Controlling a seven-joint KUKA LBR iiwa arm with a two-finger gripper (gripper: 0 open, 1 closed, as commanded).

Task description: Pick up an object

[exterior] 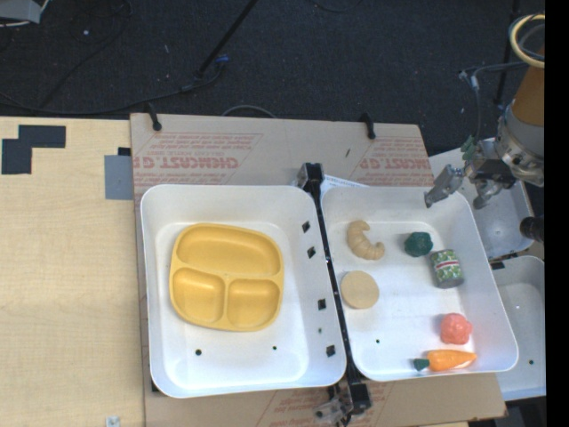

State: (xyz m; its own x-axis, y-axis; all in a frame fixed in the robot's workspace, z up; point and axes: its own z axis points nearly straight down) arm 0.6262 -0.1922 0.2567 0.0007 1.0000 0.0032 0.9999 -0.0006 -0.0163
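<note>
Nearest the camera, at about five o'clock in the right bin [498,283], an orange carrot [447,359] is lying against the front wall, with a red strawberry-like piece [455,328] just behind it. Toward the bin's middle a round beige cookie [360,289] is sitting near the divider, a tan croissant [365,240] is resting beyond it at eleven o'clock, and a small can [447,268] is lying near a dark green lump [419,244] at two o'clock. The left bin [160,327] is holding a yellow divided plate [228,275].

Farthest back, the gripper [464,185] is hovering over the right bin's one o'clock corner with its claw spread wide and gripping nothing, though its tips are small and somewhat blurred. The step appears to be the approach: no object is being held yet. The next move is calling for choosing a target, probably the green lump or can nearest by, centring above it and descending.
</note>
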